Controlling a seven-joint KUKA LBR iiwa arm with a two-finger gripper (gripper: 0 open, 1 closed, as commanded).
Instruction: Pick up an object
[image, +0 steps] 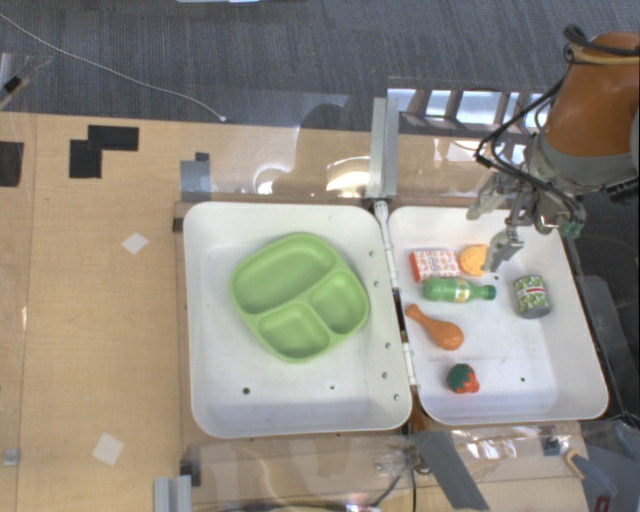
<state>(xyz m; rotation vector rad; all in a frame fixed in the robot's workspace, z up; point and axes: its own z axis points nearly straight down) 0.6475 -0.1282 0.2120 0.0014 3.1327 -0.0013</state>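
The right bin holds several small items. A red-and-white box lies next to an orange round piece. Below them are a green bottle on its side, a green can, a brown drumstick and a red-and-green fruit. My gripper hangs over the bin's far right part, above the orange piece and the can. It is open with nothing between its fingers; one fingertip points down just right of the orange piece.
The left bin holds a green divided plate. A metal divider runs between the bins. The arm's orange band sits at the upper right, with cables beside it.
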